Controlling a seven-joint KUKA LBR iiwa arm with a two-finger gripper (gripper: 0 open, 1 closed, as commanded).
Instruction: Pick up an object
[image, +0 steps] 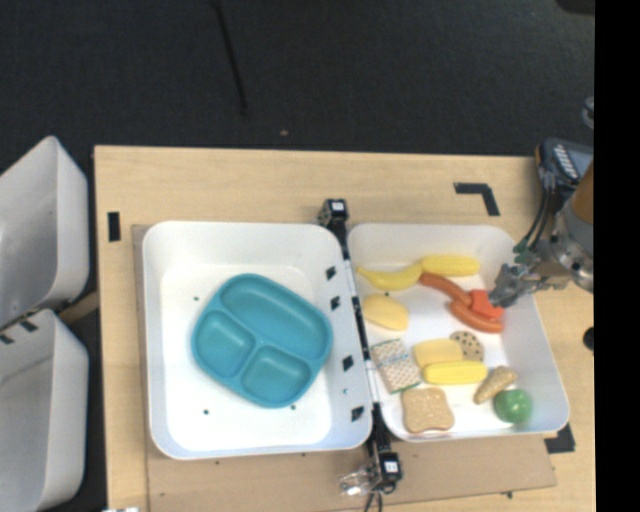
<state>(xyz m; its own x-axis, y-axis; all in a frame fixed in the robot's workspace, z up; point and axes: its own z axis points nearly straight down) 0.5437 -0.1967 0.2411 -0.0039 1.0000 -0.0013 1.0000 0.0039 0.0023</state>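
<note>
The right bin (530, 330) holds several toy foods. A banana (390, 277) and a yellow oblong piece (450, 265) lie at its back. An orange-red piece (466, 302) stretches toward the right wall. My gripper (507, 284) hangs at the bin's right side, just above the right end of that orange-red piece. Whether it touches the piece is unclear. Further forward lie a pale yellow lump (386, 313), a checkered square (397, 365), two yellow blocks (447, 362), a cookie (467, 345), a toast slice (427, 409) and a green ball (513, 405).
A blue divided plate (262, 340) lies in the left bin (160, 290). A black-clipped divider (352, 330) runs between the two bins. A tan piece (495, 383) sits beside the green ball. The wooden bench (250, 180) surrounds the bins.
</note>
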